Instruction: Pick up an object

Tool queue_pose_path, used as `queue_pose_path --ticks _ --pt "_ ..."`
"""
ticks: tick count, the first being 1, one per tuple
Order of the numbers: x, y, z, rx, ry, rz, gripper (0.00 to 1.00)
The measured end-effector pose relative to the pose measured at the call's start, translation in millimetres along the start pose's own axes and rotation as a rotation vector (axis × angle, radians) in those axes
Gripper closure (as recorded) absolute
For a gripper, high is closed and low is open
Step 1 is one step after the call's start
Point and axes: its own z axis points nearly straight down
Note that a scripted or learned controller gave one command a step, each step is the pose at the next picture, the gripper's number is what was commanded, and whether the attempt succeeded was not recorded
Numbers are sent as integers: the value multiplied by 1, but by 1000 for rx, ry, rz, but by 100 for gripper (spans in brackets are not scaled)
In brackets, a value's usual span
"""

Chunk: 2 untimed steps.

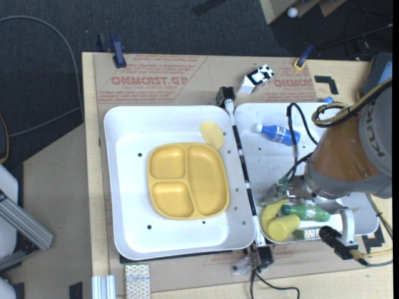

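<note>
My gripper (pixel 288 195) is low in the right bin (pixel 268 161), near its front left corner, right above a cluster of objects. A green bottle (pixel 305 213) lies just below the wrist, beside a yellow rounded object (pixel 277 224). A blue and white tube (pixel 278 133) lies at the back of the same bin. The arm's body hides the fingers.
In the left bin (pixel 124 185) sit a yellow three-compartment plate (pixel 187 180) and a small pale yellow piece (pixel 212 134) at its back right. A black cable (pixel 299 136) loops over the right bin. A black and white object (pixel 257 78) lies on the board behind the bins.
</note>
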Motion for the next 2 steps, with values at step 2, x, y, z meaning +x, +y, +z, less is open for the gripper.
queue_pose_path --ticks 2 --pt "-28 108 -1 -1 0 -2 0"
